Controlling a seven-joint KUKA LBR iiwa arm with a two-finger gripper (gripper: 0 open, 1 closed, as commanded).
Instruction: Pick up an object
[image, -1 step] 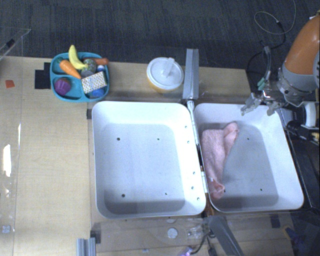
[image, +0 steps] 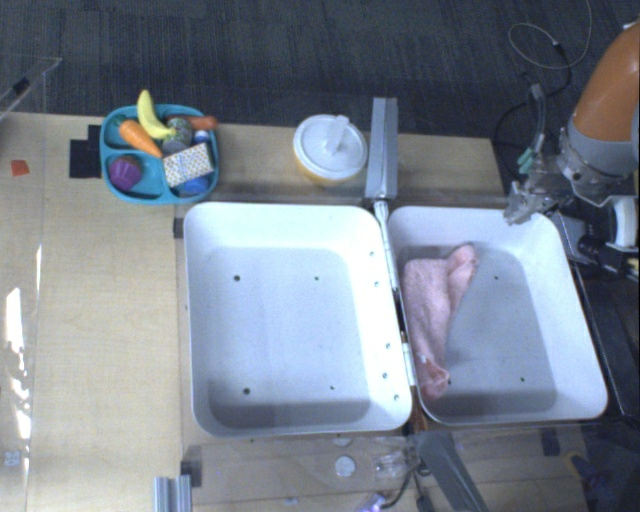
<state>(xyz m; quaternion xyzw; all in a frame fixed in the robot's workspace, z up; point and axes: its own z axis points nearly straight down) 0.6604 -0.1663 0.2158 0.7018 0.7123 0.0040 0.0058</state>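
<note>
Apparently, pink cloth (image: 437, 310) in right bin (image: 575, 300), well apart from arm (image: 605, 110)

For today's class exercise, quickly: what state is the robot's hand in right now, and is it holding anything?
Hand: above the top right corner of the right bin, apart from the pink cloth; open or closed cannot be told, and nothing is seen held in it.

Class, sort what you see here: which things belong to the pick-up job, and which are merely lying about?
Job: gripper; pink cloth lying in the right bin.

Lying about: left bin; blue tray of toy food; white lidded container.
</note>
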